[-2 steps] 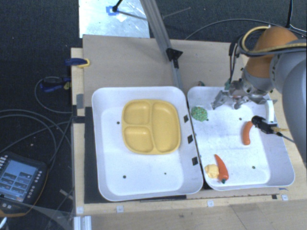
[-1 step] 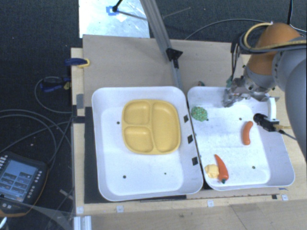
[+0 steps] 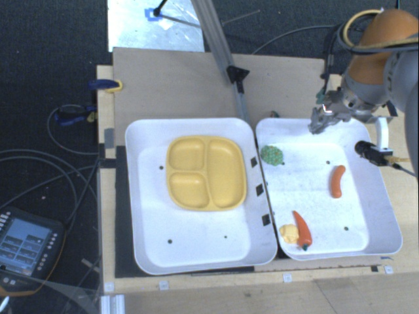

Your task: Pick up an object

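green ball (image 3: pixel 272 154) lies left below the tool (image 3: pixel 321 124).

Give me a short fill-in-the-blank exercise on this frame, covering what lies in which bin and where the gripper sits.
1. The yellow divided plate lies in the ____ bin as the camera sees it.
2. The divided plate has ____ compartments.
3. The sausage, green broccoli piece and orange carrot all lie in the ____ bin.
4. The gripper sits above that bin's ____ edge.

Missing words: left; three; right; far
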Action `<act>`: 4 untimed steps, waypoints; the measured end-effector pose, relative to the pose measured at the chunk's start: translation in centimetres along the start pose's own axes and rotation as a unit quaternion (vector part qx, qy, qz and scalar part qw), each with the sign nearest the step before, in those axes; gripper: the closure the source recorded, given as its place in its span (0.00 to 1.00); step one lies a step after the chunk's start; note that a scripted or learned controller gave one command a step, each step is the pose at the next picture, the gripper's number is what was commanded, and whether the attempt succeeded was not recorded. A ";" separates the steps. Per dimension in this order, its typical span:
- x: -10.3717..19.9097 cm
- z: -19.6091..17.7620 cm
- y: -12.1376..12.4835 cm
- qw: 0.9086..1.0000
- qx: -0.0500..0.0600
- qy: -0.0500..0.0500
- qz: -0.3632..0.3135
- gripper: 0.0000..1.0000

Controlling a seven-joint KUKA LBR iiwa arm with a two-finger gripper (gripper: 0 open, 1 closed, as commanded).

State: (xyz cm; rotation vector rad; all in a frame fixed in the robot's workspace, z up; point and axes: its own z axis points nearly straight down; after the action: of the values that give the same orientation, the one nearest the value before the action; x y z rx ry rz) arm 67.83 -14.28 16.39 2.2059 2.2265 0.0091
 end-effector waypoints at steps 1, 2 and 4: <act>0.4 -6.5 0.3 1.000 0.000 0.000 0.000 1.00; 0.4 -9.0 0.4 1.000 0.002 0.000 0.000 1.00; 10.3 -8.4 -0.9 1.000 0.005 0.001 -0.001 1.00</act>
State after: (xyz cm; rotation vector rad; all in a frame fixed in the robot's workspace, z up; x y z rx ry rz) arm 66.73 -4.02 24.78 2.2109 2.2338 0.0014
